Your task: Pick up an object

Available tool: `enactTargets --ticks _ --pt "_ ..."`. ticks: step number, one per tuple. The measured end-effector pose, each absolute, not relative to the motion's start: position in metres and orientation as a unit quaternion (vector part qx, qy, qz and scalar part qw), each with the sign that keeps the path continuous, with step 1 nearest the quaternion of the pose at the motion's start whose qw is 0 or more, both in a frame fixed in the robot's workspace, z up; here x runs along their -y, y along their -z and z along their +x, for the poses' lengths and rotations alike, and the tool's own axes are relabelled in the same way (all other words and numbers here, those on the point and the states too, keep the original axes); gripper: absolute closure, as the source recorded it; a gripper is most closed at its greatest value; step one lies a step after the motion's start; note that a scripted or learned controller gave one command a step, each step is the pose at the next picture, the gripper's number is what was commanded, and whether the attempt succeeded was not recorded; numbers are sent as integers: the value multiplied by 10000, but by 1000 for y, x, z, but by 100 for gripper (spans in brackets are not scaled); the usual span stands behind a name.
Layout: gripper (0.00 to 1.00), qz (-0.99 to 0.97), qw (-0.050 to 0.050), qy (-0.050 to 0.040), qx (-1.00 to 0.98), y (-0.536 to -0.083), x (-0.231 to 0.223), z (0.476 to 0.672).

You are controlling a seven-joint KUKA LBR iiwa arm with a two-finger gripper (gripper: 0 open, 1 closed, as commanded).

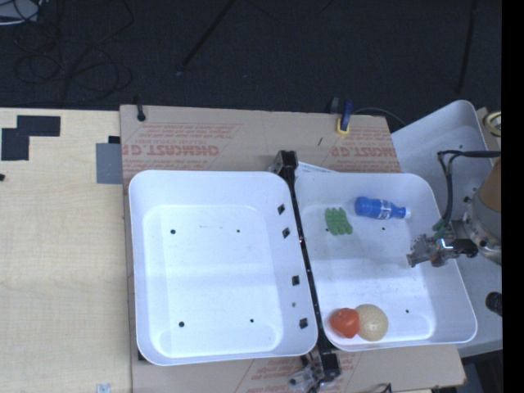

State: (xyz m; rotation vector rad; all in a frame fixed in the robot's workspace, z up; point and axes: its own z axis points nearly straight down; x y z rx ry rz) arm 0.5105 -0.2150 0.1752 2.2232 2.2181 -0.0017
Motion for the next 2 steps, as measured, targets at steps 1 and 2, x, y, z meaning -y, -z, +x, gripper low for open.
enactTargets --ticks 1,2 --pt "100 7060 -49 12 -7082 -87 138 487" --pt "100 7083 -27 10 -7059 -101 143 489"
